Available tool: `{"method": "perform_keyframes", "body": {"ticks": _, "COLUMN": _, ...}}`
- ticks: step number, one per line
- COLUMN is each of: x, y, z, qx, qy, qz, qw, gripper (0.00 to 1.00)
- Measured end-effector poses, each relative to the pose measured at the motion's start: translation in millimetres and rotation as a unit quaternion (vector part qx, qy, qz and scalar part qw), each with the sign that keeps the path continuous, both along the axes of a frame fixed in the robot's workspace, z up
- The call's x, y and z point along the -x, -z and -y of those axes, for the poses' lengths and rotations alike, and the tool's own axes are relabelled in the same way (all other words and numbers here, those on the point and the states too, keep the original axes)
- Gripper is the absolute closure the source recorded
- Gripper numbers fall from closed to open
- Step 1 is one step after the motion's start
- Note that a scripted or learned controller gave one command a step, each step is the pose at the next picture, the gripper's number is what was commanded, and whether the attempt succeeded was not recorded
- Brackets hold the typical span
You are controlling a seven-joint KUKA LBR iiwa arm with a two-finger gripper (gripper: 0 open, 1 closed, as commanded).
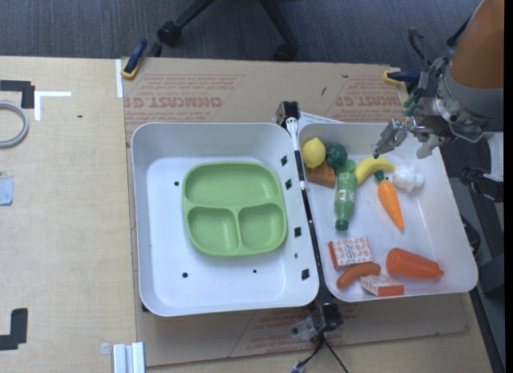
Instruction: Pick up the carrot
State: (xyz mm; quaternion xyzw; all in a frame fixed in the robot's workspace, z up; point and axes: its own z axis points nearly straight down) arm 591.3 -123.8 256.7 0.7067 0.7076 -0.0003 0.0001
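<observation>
From where I stand, the small orange plastic carrot (390,204) lies flat in the right-hand shallow white bin (454,203), its green top pointing toward the far rim and its tip toward the near side. Just beside its top are a yellow plastic banana (373,168) and a small white lumpy object (408,179). To its left a green plastic bottle (344,199) lies on its side, with a yellow lemon (313,152) and a dark green round vegetable (336,155) beyond it. Nearer the front rim rest a larger orange cone-shaped toy (413,264), a red-and-white patterned box (350,250), and a reddish sausage (357,273).

The gripper (409,135) hangs over the far right corner of that bin, above the banana's end and apart from the carrot. Its fingers look spread, with nothing between them.

The left-hand white bin (152,227) holds a green three-compartment plate (235,208). Both bins sit on the cardboard-covered counter (184,95).
</observation>
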Motion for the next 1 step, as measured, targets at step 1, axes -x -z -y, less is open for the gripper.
{"method": "perform_keyframes", "body": {"ticks": 1, "x": 4.0, "y": 132.2, "z": 32.3, "qx": -0.0002, "qy": -0.072, "qz": 0.000, "qw": 0.9974, "gripper": 0.00}}
